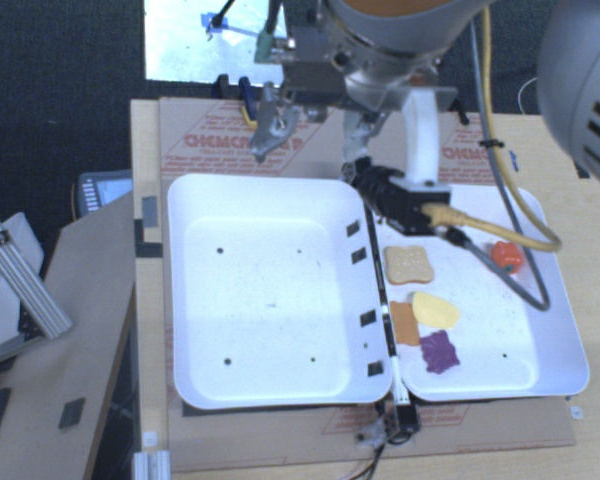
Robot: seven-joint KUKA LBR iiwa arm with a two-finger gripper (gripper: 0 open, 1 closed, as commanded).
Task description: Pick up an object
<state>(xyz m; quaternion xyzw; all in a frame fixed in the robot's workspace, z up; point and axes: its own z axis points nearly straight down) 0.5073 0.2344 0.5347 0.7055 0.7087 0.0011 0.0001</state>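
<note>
My gripper [310,138] hangs high over the back rim of the bins, above the cardboard. Its two metal fingers [268,130] stand wide apart and open, with nothing between them. The objects lie in the right bin [550,353]: a slice of toast [408,263], a yellow lump [435,310], a flat orange piece [405,323], a purple piece [439,351] and a small red-orange item [507,256]. All of them lie in front of and to the right of the gripper, well apart from it.
The left bin [270,298] sits beside the right one, with black clips along the shared divider [380,298]. A yellow cable [520,230] and a black connector [400,206] trail over the right bin's back. Cardboard [210,138] underlies both bins.
</note>
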